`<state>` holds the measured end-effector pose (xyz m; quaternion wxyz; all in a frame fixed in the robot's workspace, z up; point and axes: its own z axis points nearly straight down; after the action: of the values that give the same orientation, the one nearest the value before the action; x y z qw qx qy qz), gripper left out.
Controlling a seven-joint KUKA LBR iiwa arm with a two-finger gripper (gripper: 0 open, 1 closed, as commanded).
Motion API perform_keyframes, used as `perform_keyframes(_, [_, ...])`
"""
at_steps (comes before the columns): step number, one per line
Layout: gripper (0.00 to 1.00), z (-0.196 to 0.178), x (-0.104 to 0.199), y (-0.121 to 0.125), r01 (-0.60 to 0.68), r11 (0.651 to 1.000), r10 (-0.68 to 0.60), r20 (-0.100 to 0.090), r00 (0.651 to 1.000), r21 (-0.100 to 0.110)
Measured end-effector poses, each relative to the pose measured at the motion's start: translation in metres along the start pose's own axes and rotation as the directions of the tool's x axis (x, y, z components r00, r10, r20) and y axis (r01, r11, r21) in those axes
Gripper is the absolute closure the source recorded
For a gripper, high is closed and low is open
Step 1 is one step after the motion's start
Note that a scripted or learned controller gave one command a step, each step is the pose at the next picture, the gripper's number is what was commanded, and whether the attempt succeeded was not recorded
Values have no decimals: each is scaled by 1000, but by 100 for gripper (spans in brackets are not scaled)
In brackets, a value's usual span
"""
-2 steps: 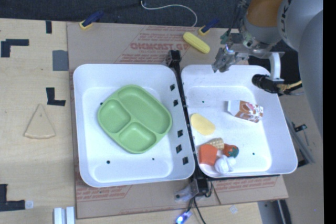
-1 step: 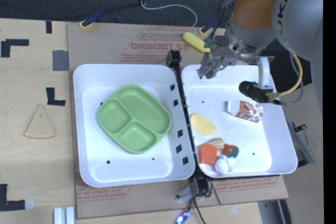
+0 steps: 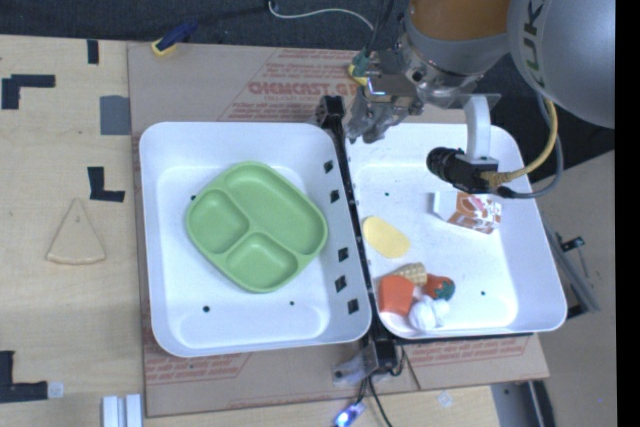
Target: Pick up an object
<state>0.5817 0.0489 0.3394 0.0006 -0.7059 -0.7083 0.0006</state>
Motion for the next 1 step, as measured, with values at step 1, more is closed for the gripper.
perform_keyframes(1, [100,97,-20,-84,-5,1000,5,0,1000,9])
